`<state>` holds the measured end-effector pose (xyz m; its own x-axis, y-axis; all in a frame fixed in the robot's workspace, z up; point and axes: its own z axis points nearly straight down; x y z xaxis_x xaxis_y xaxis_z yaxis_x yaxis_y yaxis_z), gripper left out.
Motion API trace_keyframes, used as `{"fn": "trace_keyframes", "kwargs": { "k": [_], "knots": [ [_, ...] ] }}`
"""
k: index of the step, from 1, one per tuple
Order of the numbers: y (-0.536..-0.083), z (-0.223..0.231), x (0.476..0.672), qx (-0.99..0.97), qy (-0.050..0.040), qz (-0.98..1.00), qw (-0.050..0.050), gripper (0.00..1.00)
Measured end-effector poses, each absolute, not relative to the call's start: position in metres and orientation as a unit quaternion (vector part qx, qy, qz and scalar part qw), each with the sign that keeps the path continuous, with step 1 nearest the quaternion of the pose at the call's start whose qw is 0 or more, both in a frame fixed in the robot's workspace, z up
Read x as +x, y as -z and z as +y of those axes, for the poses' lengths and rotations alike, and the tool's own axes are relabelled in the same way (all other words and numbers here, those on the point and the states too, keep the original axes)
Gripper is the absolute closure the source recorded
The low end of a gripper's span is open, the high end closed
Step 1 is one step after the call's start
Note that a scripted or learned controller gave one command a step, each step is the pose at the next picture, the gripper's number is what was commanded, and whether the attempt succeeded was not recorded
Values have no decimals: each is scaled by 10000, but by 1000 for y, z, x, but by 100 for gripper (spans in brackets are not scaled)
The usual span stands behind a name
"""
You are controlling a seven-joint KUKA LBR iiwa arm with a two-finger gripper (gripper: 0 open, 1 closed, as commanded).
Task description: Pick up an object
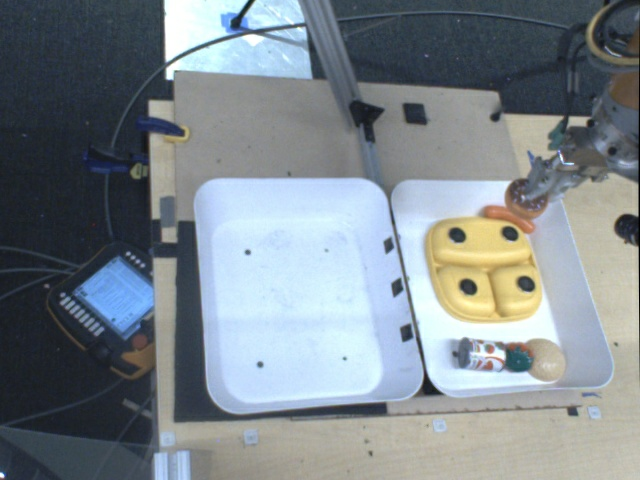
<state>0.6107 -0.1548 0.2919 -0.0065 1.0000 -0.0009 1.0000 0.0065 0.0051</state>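
Note:
The right bin [580, 308] holds a yellow moulded piece [484, 266] with black dots, lying flat in its middle. A small orange object [506, 215] lies at that piece's far edge. At the bin's near side lie a small tube [485, 355] with a red label and green cap, and beside it a beige ball [545, 360]. My gripper [533, 190] hangs over the bin's far right corner, just above and to the right of the orange object. A brownish round shape sits at its tip; whether that is held I cannot tell.
The left bin [215, 298] lies beside the right one, with black clips [397, 286] along their shared rim. A grey pole [335, 53] slants across the bench's far side. A handheld pendant [105, 303] rests off the bench at left.

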Motion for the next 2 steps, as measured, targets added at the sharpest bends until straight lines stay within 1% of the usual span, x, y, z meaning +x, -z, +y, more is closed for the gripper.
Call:
{"fn": "trace_keyframes", "kwargs": {
  "k": [1, 2],
  "knots": [
    [-272, -100, 625, 7035, -11, 7107, 2, 100],
    [-272, -41, 633, 7032, -16, 7109, 7, 100]
  ]
}}
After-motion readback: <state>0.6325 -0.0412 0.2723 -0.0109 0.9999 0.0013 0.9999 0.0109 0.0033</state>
